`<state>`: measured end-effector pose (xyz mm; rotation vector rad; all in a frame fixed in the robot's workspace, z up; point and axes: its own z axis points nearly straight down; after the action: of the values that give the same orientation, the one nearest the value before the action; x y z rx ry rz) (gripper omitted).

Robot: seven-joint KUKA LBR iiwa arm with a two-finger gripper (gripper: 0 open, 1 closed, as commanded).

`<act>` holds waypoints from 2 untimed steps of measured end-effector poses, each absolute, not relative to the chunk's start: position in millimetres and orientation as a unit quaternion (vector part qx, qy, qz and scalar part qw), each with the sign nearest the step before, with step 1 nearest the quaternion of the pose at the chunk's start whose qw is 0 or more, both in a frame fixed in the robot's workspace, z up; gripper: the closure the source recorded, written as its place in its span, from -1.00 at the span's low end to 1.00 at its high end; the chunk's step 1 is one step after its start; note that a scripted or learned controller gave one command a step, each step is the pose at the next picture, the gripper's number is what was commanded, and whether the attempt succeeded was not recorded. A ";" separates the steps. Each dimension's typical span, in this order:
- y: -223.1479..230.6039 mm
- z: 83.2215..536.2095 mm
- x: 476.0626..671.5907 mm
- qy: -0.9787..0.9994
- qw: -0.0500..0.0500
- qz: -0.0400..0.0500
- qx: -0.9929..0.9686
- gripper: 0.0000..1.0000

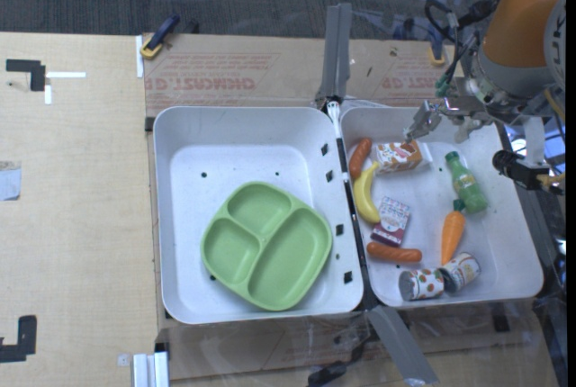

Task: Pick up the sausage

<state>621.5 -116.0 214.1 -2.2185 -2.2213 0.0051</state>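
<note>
The sausage (393,253), a reddish-orange link, lies in the right bin (522,286) near its front, just below a small red and white box (392,221). A similar reddish elongated piece (359,157) lies at the bin's left wall, above a banana (364,193). My gripper (441,126) hangs over the back of the right bin, above a wrapped snack packet (399,157) and well behind the sausage. I see nothing held in it.
The right bin also holds a green bottle (466,183), a carrot (452,234) and a tipped can (438,279) at the front. A green divided plate (266,246) lies in the left bin (180,196). The arm's cables hang at the right bin's far right corner.
</note>
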 end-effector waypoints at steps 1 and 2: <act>-122.5 172.2 555.7 -0.608 0.002 0.002 -0.794 -1.00; -100.7 131.5 506.0 -0.612 0.002 0.002 -0.791 -1.00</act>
<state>506.0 -100.7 131.5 -2.4818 -1.9194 0.0067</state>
